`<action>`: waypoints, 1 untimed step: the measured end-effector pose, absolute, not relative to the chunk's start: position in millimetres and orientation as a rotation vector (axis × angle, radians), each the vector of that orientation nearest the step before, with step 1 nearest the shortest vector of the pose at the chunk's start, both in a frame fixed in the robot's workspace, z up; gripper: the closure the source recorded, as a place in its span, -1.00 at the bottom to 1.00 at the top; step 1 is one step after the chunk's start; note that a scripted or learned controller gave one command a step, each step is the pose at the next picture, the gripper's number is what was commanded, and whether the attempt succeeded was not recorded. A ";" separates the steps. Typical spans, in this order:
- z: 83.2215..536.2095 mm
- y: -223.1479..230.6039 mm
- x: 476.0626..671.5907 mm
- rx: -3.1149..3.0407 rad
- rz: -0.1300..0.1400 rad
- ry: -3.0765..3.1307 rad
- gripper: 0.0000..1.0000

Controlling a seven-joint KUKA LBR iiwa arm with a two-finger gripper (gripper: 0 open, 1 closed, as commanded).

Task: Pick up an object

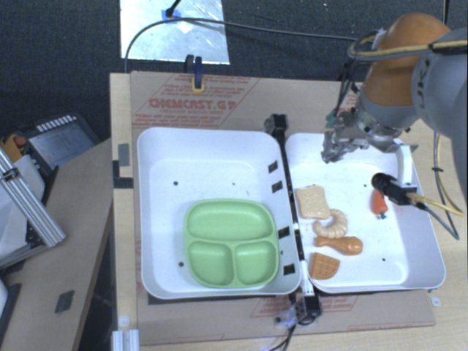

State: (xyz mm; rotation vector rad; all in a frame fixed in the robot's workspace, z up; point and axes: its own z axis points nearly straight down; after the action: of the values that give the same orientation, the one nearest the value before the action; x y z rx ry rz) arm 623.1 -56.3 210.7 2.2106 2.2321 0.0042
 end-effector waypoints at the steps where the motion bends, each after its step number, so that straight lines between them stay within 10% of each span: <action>1: 224.5 -4.4 630.6 2.210 0.007 2.232 1.00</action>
State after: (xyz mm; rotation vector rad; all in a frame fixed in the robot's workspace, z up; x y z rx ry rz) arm 630.6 -4.4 224.5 2.2099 2.2322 0.0069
